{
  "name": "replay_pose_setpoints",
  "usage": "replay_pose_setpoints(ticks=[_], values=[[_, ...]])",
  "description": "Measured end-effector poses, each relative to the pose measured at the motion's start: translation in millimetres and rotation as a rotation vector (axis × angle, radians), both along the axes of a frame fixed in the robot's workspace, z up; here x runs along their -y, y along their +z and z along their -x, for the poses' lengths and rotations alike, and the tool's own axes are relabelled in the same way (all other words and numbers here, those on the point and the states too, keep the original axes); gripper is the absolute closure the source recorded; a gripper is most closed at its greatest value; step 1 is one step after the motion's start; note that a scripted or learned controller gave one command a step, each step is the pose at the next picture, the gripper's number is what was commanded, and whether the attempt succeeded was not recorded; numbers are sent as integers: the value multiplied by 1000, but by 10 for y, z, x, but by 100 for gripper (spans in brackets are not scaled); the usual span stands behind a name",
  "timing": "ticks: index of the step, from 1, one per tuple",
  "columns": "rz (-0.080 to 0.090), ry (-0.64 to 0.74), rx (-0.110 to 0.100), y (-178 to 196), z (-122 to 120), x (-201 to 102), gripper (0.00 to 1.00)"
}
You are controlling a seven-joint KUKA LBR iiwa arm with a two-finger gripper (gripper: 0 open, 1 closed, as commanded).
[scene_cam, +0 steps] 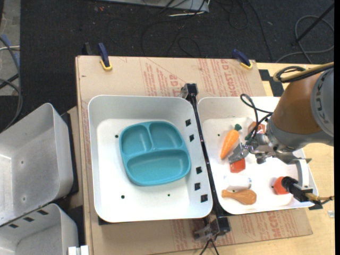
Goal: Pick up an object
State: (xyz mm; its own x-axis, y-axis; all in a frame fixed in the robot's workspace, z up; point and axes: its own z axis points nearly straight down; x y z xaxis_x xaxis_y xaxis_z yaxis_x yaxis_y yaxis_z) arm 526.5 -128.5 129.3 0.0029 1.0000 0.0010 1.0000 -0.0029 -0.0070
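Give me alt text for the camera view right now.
The gripper hangs low in the right bin, beside a toy carrot and just above a red piece. The left bin holds a teal divided plate.

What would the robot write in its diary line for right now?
claw: low in right bin | beside: carrot, red piece | grip: unclear | left bin: teal tray

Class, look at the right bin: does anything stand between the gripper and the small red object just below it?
Nothing visible does. The gripper hangs directly above the red object in the right bin. The toy carrot lies close beside the gripper on its left, and the chicken drumstick lies nearer the front rim, both off the path.
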Motion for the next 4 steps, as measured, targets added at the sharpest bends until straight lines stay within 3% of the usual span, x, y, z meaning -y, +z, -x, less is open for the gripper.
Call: replay_pose_setpoints(ticks=[1,2,4], values=[[0,1,3,-395,10,-6,0],[1,-2,7,-272,-2,-5,100],[2,7,12,821,-101,-67,100]])
